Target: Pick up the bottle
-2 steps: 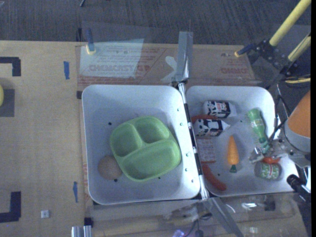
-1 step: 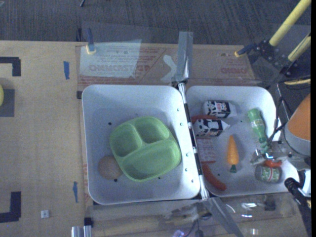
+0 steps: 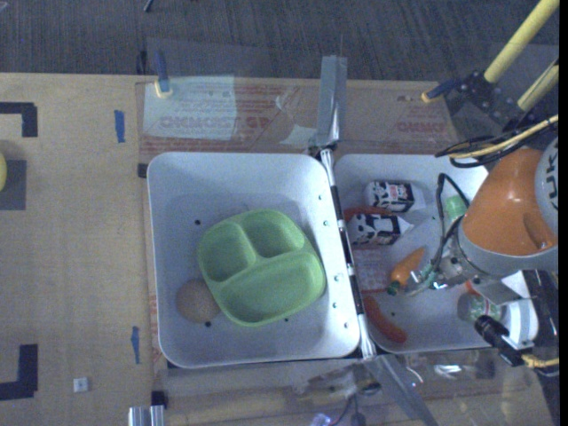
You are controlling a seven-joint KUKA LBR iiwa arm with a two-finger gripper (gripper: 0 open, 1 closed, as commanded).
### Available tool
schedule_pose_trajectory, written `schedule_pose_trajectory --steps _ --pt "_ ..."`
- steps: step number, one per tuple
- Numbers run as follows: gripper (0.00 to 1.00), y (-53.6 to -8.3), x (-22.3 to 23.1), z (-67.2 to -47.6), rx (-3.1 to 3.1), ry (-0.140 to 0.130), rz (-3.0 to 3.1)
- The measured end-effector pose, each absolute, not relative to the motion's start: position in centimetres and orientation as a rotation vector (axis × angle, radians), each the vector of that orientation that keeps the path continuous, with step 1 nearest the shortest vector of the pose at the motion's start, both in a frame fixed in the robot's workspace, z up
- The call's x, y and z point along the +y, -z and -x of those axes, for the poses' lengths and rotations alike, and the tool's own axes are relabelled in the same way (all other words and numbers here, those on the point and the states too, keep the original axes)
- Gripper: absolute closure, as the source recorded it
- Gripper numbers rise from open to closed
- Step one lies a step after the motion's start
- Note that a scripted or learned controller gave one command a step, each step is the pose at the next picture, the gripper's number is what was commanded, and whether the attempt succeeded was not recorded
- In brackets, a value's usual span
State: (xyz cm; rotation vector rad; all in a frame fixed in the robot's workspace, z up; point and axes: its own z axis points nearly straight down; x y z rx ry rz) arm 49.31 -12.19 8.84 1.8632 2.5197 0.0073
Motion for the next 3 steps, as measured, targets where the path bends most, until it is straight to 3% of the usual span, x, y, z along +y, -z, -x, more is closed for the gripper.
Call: schedule_pose_trajectory --steps 1,2,3 --pt "1.0 -12.9 -14.7 -47.9 1.795 0.001 -2.577" --pt "1.0 -13.0 -20.9 -51.8 1.913 -0.002 -2.491" --pt "1.0 -9.7 -20.8 -59.2 1.765 -0.013 -2.598"
